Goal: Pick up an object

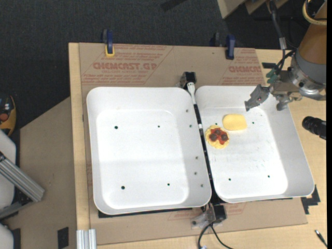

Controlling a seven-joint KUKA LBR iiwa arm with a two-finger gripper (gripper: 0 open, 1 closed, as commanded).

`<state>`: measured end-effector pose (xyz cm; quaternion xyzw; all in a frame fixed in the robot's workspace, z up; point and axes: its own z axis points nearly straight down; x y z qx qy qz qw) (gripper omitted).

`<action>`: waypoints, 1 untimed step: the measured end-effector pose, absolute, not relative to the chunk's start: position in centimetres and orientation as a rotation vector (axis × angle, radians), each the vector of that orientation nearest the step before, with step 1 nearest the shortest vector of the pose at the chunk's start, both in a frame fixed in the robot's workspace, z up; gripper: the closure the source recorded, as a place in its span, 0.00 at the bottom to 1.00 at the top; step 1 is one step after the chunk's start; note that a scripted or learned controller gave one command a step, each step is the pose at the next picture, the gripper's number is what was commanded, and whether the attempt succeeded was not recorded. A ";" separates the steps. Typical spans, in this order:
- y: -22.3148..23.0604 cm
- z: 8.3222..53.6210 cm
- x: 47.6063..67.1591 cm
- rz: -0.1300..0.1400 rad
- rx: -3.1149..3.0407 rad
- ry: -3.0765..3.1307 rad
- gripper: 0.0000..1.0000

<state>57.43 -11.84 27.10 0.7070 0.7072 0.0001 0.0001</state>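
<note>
Yellow object (pixel 235 122): I see it lying in the right bin (pixel 280 175), toward the far left part, just beside a round yellow piece topped with red and dark bits (pixel 217 137).
Tool (pixel 265 99): from my station it hangs over the right bin's far edge, up and right of the yellow object, apart from it; fingers spread, nothing between them.
Left bin (pixel 140 191): white, alongside on the counter (pixel 171 61).

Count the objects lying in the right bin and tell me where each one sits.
2. A plain yellow piece lies in the right bin, in its upper left area. A round yellow piece with red topping lies just below and left of it, near the bin's left wall. The gripper hovers above them.
</note>
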 end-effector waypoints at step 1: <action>-17.1 8.3 58.4 -0.012 2.232 2.224 0.00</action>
